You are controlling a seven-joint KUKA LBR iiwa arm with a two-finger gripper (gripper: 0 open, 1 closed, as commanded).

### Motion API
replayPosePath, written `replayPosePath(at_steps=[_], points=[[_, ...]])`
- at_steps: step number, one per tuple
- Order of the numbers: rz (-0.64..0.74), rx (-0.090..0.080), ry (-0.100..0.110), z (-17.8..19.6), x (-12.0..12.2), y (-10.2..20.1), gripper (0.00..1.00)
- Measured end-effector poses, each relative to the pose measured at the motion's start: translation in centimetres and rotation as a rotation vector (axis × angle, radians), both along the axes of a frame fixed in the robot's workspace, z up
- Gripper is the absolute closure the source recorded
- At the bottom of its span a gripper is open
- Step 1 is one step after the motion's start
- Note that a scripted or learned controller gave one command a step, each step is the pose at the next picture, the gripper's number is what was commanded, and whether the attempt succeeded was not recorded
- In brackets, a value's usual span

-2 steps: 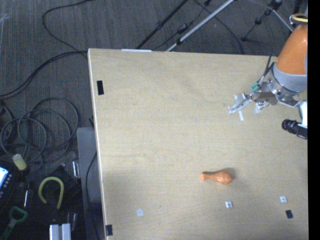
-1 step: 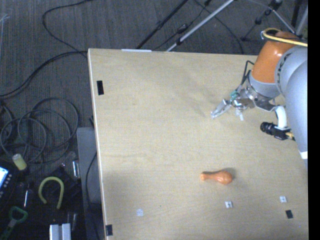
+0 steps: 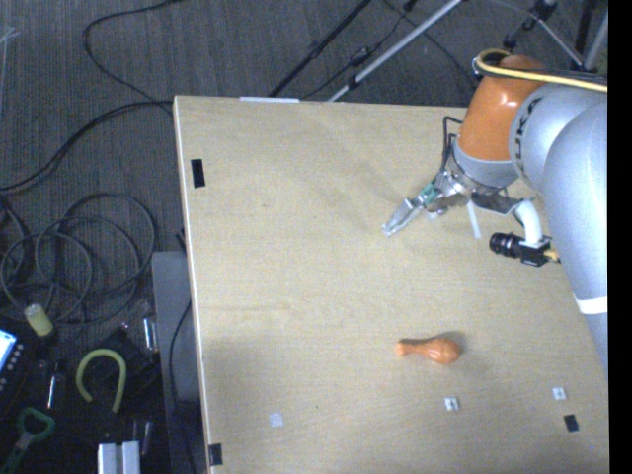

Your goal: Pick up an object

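Progress check from my remote seat: basically nothing is picked up yet. I've got one orange object (image 3: 431,349) lying on its side on the table (image 3: 296,265), down toward the near edge and a bit right of the middle. It looks like a little pear or gourd shape, fat end pointing right and narrow neck pointing left, though it's small enough that I'm not sure what it really is.

My hand (image 3: 393,227) sits well apart from it, up toward the far right part of the table, hanging off the grey arm (image 3: 573,186) with the orange band. The fingers point down and left, toward the middle of the table. From this angle they look pressed together into one thin tip, but it's too small and blurry to be certain, so I honestly can't tell whether it's released or clenched. I see nothing between them either way.

So as I judge it, the whole job is still ahead: swing the hand toward the near edge, line it up over the orange object, come down, close and lift. The rounded body could roll or squirt sideways if the fingers land off-centre, so I'd aim across the fat end.

Off the left edge of the table there's a tangle of cables (image 3: 79,245) on the floor, nowhere near the work.
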State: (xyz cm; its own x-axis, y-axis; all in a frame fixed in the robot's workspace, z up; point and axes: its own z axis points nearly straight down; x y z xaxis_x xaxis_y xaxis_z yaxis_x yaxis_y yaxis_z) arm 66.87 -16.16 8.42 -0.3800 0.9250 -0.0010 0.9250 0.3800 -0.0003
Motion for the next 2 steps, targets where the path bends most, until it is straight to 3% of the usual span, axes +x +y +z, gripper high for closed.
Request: replayPosePath(at_steps=[1,2], points=[[0.341,0.001,0.0,-0.01,-0.02,3.21,0.0],[0.339,0.005,-0.004,0.93,0.04,3.34,1.0]])
